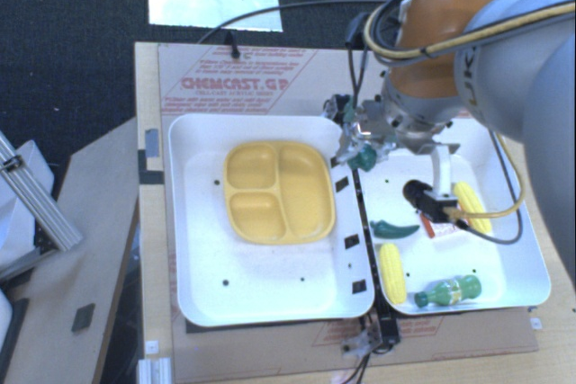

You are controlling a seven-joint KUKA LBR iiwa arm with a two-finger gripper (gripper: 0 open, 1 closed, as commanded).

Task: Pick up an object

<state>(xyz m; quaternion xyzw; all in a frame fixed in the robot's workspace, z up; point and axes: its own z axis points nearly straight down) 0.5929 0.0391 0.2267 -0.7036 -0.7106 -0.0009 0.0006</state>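
One arm [517,58], claw [359,145] at bins' divide [356,216]

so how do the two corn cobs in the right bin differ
The corn by the divider lies nearly straight front to back; the corn farther right lies slanted. The corn by the divider sits next to the green bottle; the corn farther right sits further back. Both are yellow and lie flat in the right bin.
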